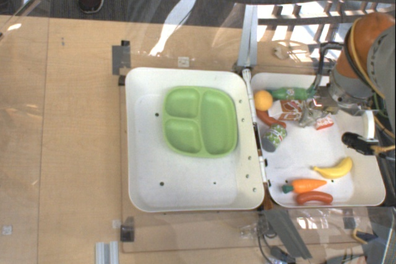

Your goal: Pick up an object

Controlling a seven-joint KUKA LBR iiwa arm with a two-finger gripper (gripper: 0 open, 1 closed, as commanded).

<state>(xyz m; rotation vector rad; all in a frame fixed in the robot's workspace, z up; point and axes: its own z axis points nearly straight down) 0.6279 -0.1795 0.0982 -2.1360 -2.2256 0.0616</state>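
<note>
The right bin (365, 195) holds the loose objects. At its back left lie an orange ball (263, 99), a green bottle (288, 94), a red pepper (270, 119) and a grey can (272, 138). A red and white carton (289, 109) lies beside a small red and white box (324, 124). My gripper (309, 114) is down low between these two, at the back of the bin. At the front lie a banana (334, 168), a carrot (307, 185) and a red sausage (314, 198).
The left bin (148, 188) bears a green divided plate (201, 120). The grey arm with its orange band (365, 40) reaches in over the right bin's back right corner. A metal divider rail (257, 139) runs between the bins.
</note>
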